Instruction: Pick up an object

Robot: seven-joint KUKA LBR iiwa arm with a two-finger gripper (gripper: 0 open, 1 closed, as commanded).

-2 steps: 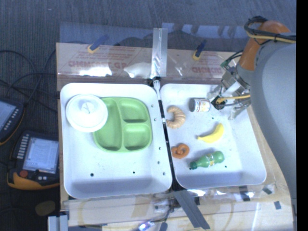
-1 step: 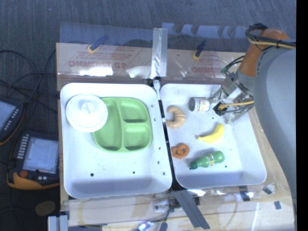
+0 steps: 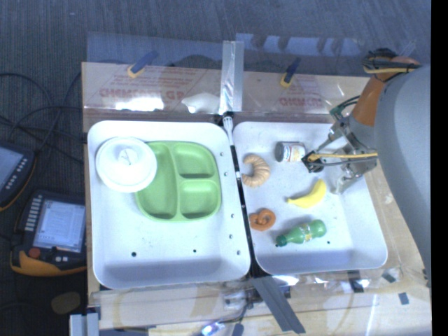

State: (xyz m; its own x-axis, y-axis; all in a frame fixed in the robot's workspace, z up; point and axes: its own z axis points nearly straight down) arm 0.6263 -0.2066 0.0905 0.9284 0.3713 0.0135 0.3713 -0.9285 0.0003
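The right bin (image 3: 364, 250) holds several objects. A small tin can (image 3: 289, 151) lies on its side near the back. A croissant (image 3: 256, 169) sits by the left wall, and a yellow banana (image 3: 309, 195) is in the middle. A brown pretzel-like pastry (image 3: 262, 219) and a green bottle (image 3: 301, 232) lie toward the front. My gripper (image 3: 341, 173) hangs low over the bin's right back part, just right of the can and above the banana. Nothing is seen held in it.
The left bin (image 3: 112, 257) carries a green divided tray (image 3: 180, 180) and a round white lid (image 3: 126, 162) at its back left. A raised divider (image 3: 238, 194) separates the two bins. Clear plastic walls stand behind both.
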